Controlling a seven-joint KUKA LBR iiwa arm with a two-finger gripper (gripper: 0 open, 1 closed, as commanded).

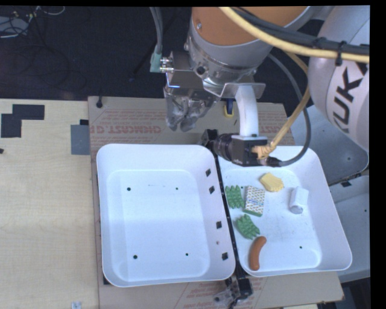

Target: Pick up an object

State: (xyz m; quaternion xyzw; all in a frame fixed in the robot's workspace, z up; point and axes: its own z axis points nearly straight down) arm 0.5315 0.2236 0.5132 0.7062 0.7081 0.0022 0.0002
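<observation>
Camera view
Arm: the grey KUKA arm (347, 84) comes in from the right, its orange band (253, 18) at the top of the picture above the wrist.
Gripper: the two-finger gripper (184, 114) hangs high over the brown cardboard sheet (132, 124) behind the bins, beyond the far rim of the left bin; blurred, so I cannot tell how the fingers stand or whether anything sits between them.
Left bin: the shallow white plastic bin on the left (157, 265) lies beside the right one, their rims touching along the black clips (217, 224).
Right bin: the shallow white plastic bin on the right (329, 241) holds all the small objects.
Yellow piece: a small yellow lump (272, 182) lies near the far side of the right bin.
White cylinder: a short white cylinder (297, 200) lies to the right of it, near the right wall.
Checked block: a white and green checked block (254, 200) lies mid-bin, just beside a ridged green piece (234, 197).
Second green piece: another ridged green piece (246, 227) lies nearer the camera.
Sausage: an orange-brown sausage-shaped object (257, 252) lies nearest the front rim.
Bench: the pale wooden bench top (42, 205) spreads to the left.
</observation>
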